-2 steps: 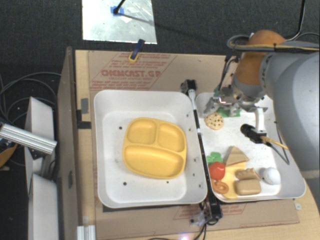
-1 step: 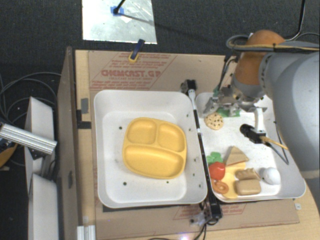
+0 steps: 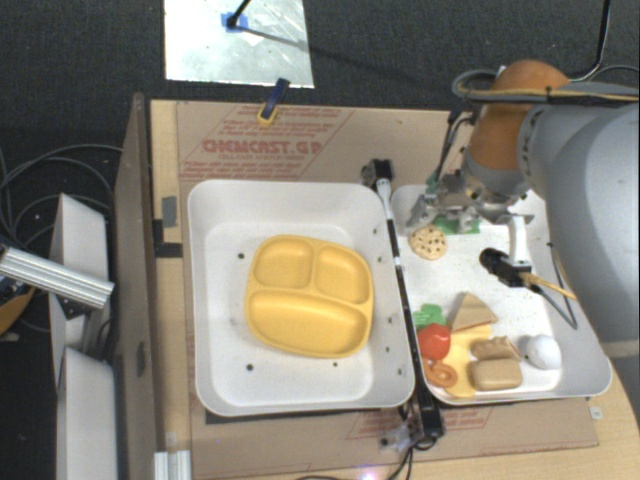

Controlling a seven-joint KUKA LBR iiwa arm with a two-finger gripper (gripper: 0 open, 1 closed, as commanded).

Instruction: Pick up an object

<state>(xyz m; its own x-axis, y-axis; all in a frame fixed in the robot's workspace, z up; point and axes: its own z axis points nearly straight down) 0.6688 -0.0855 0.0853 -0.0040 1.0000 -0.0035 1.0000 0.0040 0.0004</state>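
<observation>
Where the grey arm reaches in from the right, the gripper hangs low over the far end of the right bin. How wide it stands cannot be told from this slant, and nothing can be seen held in it. A scrap of green shows at its near edge, too small to identify. Just beside the gripper, towards the camera, a round speckled cookie lies on the bin floor, close to the wall shared with the other bin.

Well apart from it, at the near end, the other items crowd together: a tan wedge, a green piece touching a red tomato, an orange slice, two brown blocks and a white ball. A yellow divided plate lies flat in the middle of the left bin.
</observation>
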